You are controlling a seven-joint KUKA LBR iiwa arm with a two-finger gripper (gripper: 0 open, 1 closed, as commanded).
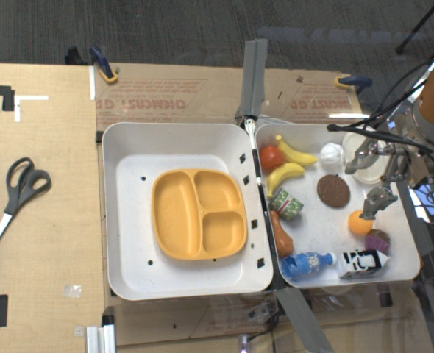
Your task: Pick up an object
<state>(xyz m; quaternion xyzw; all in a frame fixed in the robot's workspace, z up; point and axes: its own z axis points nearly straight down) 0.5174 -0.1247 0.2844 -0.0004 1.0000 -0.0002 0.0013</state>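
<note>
The right bin (401,267) holds several small items: a red tomato (270,154), two yellow bananas (293,153), a white ball (331,154), a brown round cookie (333,190), a green box (287,207), an orange (360,223), a purple fruit (377,240), a blue bottle (306,263) and a black-and-white carton (363,262). My gripper (376,184) hangs over the bin's right side, just above the orange and beside the cookie. Nothing is seen held in it. A white cup-like item (364,170) lies partly hidden under it.
The left bin (121,197) holds a yellow divided plate (200,213). Scissors (17,191) lie on the bench at far left. Blue clamps (103,63) and a grey divider post (254,79) stand behind the bins. Cables run along the right edge.
</note>
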